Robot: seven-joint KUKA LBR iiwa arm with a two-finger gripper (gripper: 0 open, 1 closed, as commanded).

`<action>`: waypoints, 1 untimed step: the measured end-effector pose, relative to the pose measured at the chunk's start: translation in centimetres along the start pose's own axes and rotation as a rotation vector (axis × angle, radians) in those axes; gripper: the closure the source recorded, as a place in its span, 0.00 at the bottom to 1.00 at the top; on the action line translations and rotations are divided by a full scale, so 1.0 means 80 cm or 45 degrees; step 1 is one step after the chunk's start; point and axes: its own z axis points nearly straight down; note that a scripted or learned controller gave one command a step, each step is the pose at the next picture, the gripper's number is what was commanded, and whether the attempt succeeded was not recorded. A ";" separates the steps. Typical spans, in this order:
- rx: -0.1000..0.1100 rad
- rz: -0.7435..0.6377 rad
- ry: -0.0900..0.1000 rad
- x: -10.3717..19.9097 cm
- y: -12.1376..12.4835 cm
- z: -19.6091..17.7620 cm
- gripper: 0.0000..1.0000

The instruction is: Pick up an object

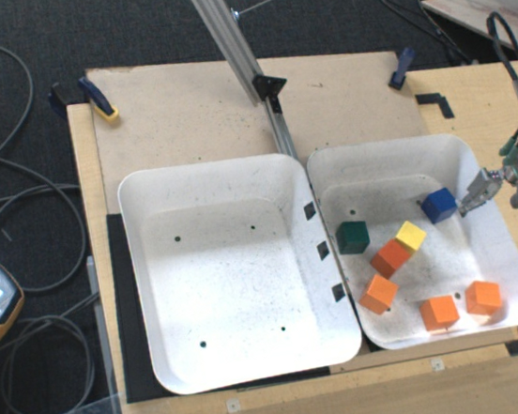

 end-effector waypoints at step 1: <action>-0.001 0.000 0.000 0.000 0.000 0.000 0.00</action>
